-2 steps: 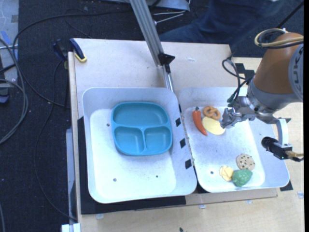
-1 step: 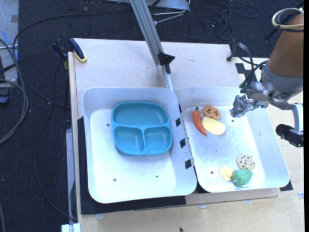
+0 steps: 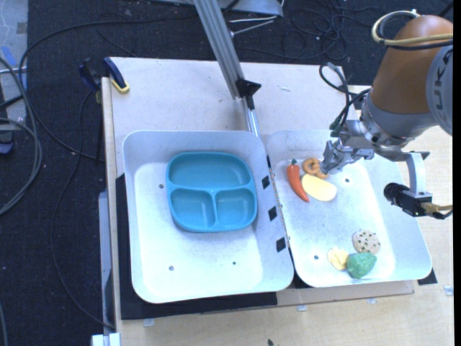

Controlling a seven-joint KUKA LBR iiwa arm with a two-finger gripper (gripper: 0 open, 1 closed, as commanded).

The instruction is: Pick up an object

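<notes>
The gripper (image 3: 333, 157) is hanging right of centre frame, just over a small ring-shaped toy (image 3: 312, 166) beside the carrot (image 3: 297, 182) in the right bin (image 3: 403, 215); can't tell what state it's in. Ring's looking light, rigid, slick, so I'd be pinching across its rim

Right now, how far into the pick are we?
Approach looks done: the gripper is down in the right bin, at the small ring beside the carrot and yellow slice. Grasp not confirmed; nothing is visibly lifted. Left: close, lift. Cookie and green piece lie untouched.
</notes>
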